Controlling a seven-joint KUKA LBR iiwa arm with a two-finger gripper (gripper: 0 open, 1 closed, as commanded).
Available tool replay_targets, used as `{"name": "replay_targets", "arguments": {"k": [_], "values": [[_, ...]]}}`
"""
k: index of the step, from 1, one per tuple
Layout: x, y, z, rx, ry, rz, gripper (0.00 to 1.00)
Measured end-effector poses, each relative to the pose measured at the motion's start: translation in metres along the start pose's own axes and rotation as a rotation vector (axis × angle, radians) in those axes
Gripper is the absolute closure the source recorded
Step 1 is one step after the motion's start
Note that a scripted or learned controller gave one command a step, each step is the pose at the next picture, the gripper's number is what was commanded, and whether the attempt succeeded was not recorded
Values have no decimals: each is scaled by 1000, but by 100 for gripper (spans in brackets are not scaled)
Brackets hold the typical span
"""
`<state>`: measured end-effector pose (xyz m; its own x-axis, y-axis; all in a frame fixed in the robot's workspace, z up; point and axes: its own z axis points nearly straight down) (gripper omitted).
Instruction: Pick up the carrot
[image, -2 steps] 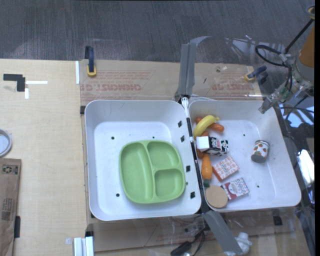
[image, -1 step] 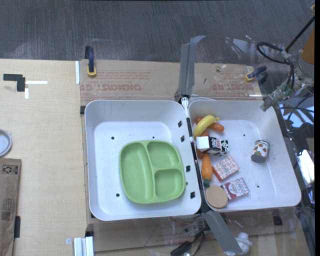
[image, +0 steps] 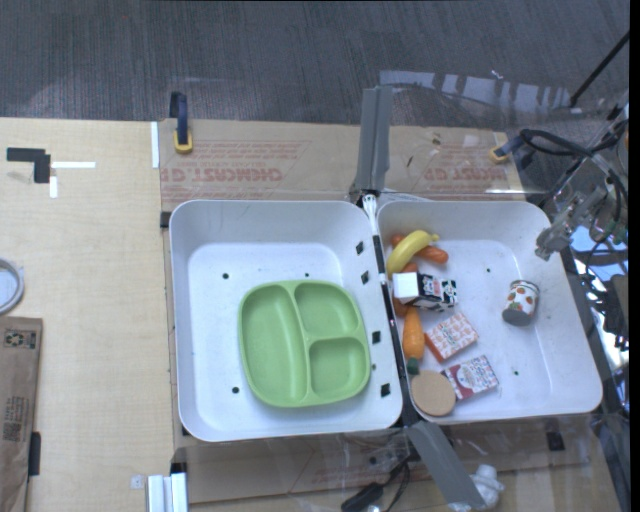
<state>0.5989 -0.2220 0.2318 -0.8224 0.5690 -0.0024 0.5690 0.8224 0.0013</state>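
Observation:
The carrot is a short orange piece lying lengthwise along the left wall of the right bin. It sits just below a small white and black carton and beside a red patterned card. My gripper hangs at the bin's far right edge, over the rim and well to the right of the carrot. Nothing shows between its tips.
A yellow banana and a small orange-red item lie at the right bin's back left. A small can, a second red card and a tan disc lie nearby. The left bin holds a green divided plate.

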Motion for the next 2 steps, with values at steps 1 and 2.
{"name": "replay_targets", "arguments": {"k": [1, 2], "values": [[32, -21, 15, 0, 1, -149, 100], [31, -21, 5, -2, -3, -145, 100]]}}
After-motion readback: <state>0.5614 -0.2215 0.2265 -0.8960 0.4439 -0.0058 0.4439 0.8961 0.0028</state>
